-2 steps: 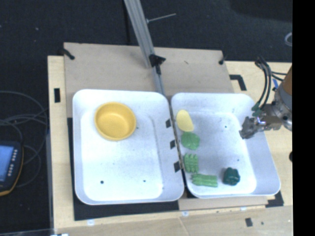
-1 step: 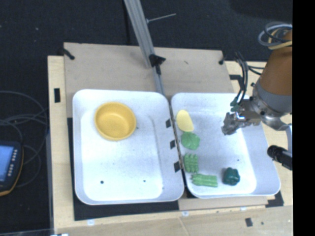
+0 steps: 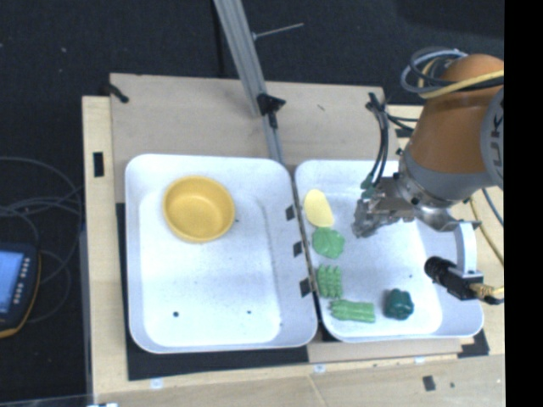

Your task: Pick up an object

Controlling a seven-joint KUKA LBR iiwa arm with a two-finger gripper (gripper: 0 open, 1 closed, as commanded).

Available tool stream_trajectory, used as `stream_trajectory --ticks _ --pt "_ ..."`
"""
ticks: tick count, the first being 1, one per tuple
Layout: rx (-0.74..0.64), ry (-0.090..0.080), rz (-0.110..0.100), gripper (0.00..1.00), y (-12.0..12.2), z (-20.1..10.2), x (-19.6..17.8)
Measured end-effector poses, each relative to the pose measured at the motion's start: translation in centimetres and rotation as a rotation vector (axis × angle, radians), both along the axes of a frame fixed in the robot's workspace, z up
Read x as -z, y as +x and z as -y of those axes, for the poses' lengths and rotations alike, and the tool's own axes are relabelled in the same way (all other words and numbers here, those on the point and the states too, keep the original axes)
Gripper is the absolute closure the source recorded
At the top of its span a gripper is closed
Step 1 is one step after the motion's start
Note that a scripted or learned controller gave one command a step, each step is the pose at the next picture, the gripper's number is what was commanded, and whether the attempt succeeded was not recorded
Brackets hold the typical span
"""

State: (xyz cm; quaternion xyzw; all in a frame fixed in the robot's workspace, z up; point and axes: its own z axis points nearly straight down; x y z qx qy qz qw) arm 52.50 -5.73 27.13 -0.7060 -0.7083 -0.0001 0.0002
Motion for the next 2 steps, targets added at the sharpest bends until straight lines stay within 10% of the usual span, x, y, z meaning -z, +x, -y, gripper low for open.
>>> stream_trajectory --ticks 2 --pt "0.0 0.0 0.0 1.0 1.5 -8.8 2.0"
